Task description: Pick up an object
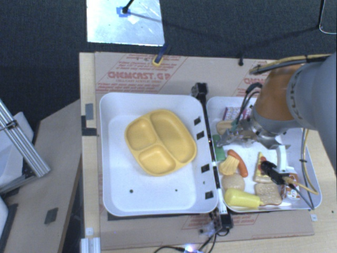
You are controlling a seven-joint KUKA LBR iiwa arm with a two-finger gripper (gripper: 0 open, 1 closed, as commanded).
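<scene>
From above, the gripper (235,136) hangs low in the right bin (310,194), near its left wall; I cannot tell its state. Below it lie toy foods: a carrot (238,163), a yellow squash (242,198), a toast slice (267,193). Left of this bin, a yellow divided plate (160,141).

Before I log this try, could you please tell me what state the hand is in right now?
Hand: low over the right bin, above the toy food; whether it grips anything cannot be told.
</scene>
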